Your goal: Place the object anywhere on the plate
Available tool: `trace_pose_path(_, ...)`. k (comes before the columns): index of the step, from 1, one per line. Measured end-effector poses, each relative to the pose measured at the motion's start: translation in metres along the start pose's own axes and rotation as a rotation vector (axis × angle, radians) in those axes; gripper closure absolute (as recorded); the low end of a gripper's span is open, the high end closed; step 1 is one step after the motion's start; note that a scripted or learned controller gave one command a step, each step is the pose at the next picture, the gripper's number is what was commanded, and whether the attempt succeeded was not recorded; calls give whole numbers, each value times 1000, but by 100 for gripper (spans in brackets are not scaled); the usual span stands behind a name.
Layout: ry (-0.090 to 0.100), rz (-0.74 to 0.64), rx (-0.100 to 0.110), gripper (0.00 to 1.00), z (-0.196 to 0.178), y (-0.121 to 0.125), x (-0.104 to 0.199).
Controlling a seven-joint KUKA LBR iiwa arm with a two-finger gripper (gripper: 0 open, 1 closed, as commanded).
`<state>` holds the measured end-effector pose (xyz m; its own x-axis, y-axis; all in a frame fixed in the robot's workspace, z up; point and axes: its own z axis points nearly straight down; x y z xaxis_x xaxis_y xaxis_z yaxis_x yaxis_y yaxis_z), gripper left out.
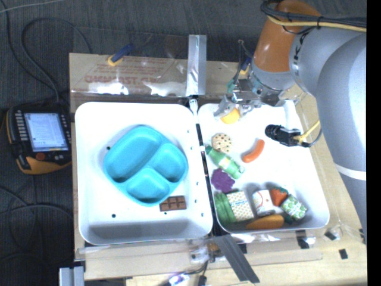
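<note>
A: Where do we stand with the plate job?

B: Early, we'd judge. The blue plate (146, 165), a three-compartment one, lies in the left bin (89, 219) and we see nothing resting in any of its wells. A small brown chocolate bar (173, 204) lies on the bin floor just beside the plate's near edge, not on it.

A: And the arm?

B: Our gripper (236, 105) is over the far end of the right bin (318, 210), close to the far wall. A yellow object (231, 115), possibly a toy lemon or a piece of cheese, sits right at its tips, touching or nearly so.

A: Do we have it pinched?

B: We cannot tell. The gripper's state is hidden from this angle, so we won't claim a hold, nor say whether the yellow piece is lifted or resting on the bin floor.

A: What else is in that bin?

B: A cookie (221, 140), a sausage (253, 151), a green bottle (225, 162), a purple bunch of grapes (222, 180), and a cluster of small cartons and vegetables along the near wall. All well apart from the plate.

A: So what is left?

B: Nearly everything, as we read it: secure the yellow object, carry it across the divider between the bins, and set it down anywhere on the blue plate.
</note>
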<state>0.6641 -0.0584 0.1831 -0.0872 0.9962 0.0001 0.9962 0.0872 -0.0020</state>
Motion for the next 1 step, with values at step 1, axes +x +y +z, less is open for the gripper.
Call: trace_pose_path(1, 0, -78, 1, 100, -4, -59, 81)
